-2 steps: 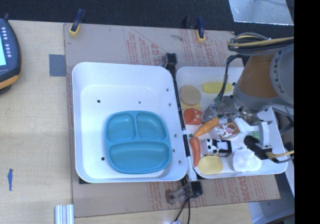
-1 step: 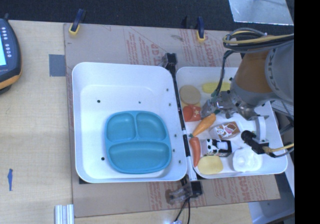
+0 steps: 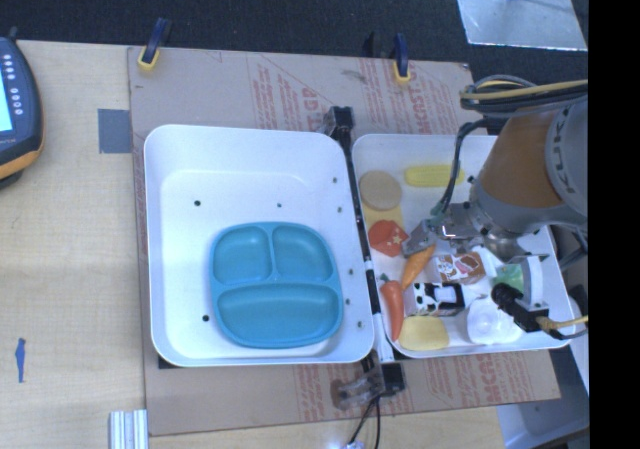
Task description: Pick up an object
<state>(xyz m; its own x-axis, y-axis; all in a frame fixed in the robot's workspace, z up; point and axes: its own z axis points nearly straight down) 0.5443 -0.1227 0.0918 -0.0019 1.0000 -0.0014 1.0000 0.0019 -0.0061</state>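
Two-finger gripper (image 3: 436,237) hung over right white bin (image 3: 455,346); grasp state unreadable. Orange plastic carrot (image 3: 415,265) lay at gripper's 7 o'clock; best descend centred, clear of neighbours.

Look to the left bin (image 3: 170,237) and you'll see a blue divided plate (image 3: 275,284) lying flat toward its front edge, three compartments facing up. Both bins sit on a brown cardboard sheet (image 3: 250,87) spread over the wooden bench (image 3: 60,267). Two yellow-and-blue clamps (image 3: 152,47) (image 3: 401,62) grip the sheet's far edge. At the bench's left edge you'll find a handheld control pendant (image 3: 15,102), with a grey tape square (image 3: 114,130) near it.
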